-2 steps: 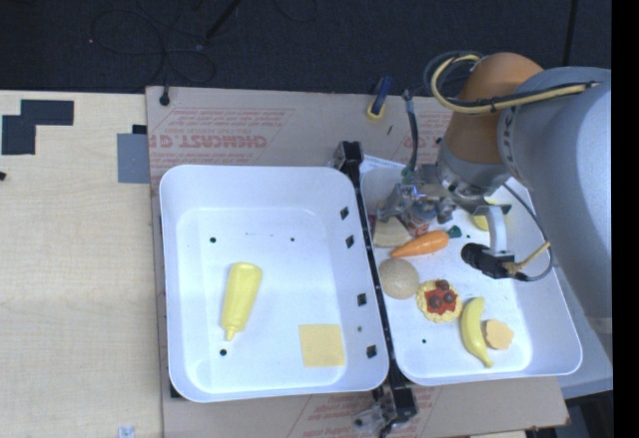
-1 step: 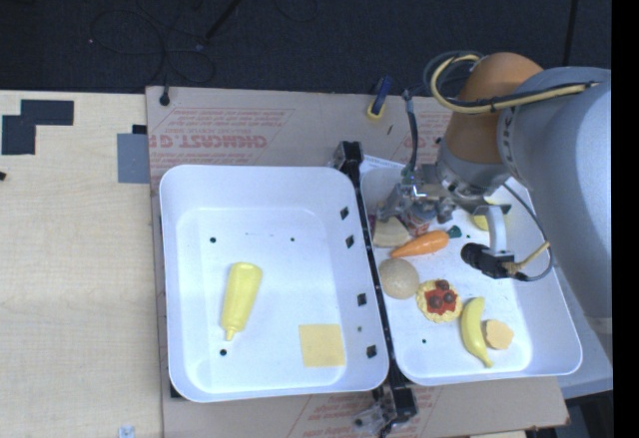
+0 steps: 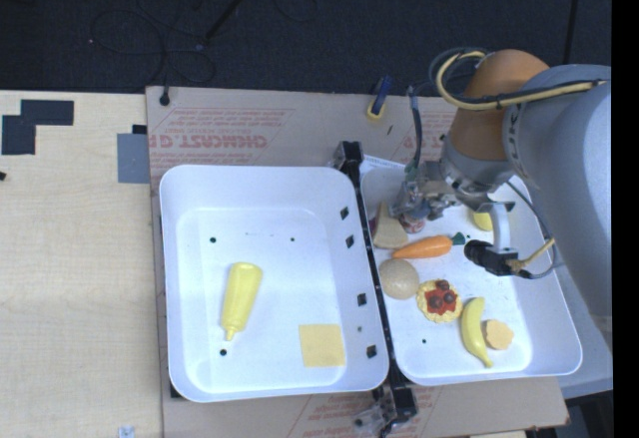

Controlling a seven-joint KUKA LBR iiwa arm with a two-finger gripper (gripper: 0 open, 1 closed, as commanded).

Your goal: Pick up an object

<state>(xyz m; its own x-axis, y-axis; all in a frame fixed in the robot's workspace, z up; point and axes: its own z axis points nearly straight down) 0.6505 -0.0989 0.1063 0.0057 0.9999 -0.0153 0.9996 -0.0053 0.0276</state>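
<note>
My gripper [image 3: 413, 211] reaches down into the back left part of the right bin [image 3: 539, 366], just above an orange carrot [image 3: 424, 247] and beside a beige wedge [image 3: 386, 230]. Something small and reddish shows at its tip, too blurred to name. In front of the carrot lie a beige round piece [image 3: 399, 278], a small tart with red topping [image 3: 439, 299], a banana [image 3: 473, 331] and a yellow-orange disc [image 3: 497, 334]. A yellow piece [image 3: 483, 220] peeks out from behind the arm.
The left bin [image 3: 190, 226] holds a yellow mustard bottle [image 3: 240, 298] and a yellow cheese square [image 3: 321, 345]. A black divider [image 3: 361, 256] runs between the two bins. The grey arm and its cables cover the right bin's back right corner.
</note>
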